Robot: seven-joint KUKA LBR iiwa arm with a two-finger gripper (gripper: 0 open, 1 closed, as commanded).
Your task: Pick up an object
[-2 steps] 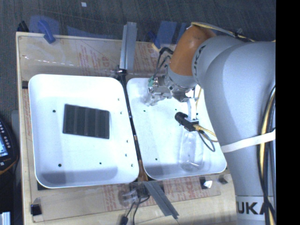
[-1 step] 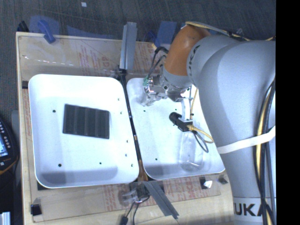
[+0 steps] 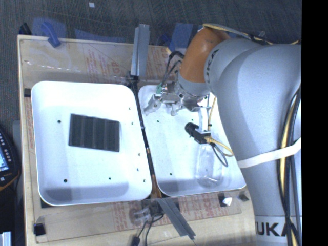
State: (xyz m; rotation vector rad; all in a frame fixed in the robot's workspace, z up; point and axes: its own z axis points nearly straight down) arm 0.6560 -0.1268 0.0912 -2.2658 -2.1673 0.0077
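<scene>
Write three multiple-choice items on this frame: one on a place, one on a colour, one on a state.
1. Where is the dark ribbed pad?
A. in the bin on the view's left
B. in the bin on the view's right
C. outside both bins

2. What colour is the band above the wrist of the arm?
A. blue
B. orange
C. green

3. How is the clear bottle?
A. raised by the gripper
B. resting in the bin on the view's right, apart from the gripper
C. standing on the pad

Answers:
1 A, the pad lies flat near the middle of that bin.
2 B, the band is orange against the grey arm.
3 B, the bottle rests near the bin's near end while the gripper is at its far end.
</scene>
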